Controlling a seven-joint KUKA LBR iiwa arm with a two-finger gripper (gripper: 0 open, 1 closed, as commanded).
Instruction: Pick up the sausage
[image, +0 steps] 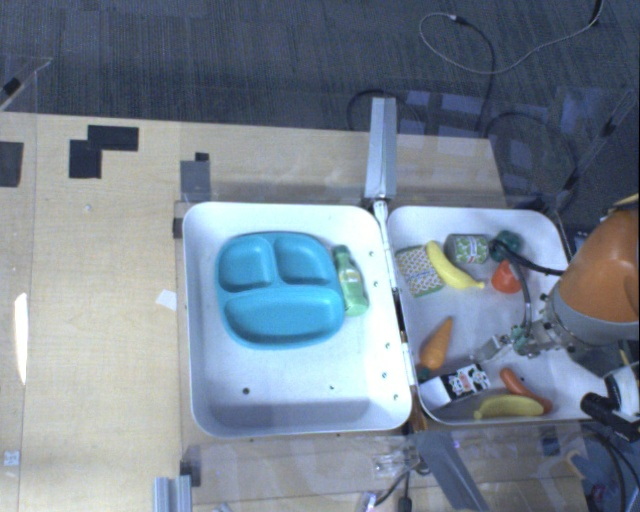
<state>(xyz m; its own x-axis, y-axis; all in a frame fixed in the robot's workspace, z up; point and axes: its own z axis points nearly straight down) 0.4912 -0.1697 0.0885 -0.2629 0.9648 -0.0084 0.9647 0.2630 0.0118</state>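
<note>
The sausage (521, 384) is a short red-brown link lying in the right bin (545, 228), near its front edge. It rests just above a yellow banana (509, 406). My gripper (512, 340) hangs low over the right bin's floor, a little behind the sausage and apart from it. The orange wrist band (605, 270) and grey arm come in from the right. Nothing shows in the gripper's grasp.
In the right bin are an orange carrot (436, 343), a black-and-white box (460, 382), a second banana (452, 266), a checkered packet (418, 270), a green can (467, 247) and a red piece (505, 277). The left bin (300, 400) holds a blue divided tray (278, 288) and a green bottle (350, 281).
</note>
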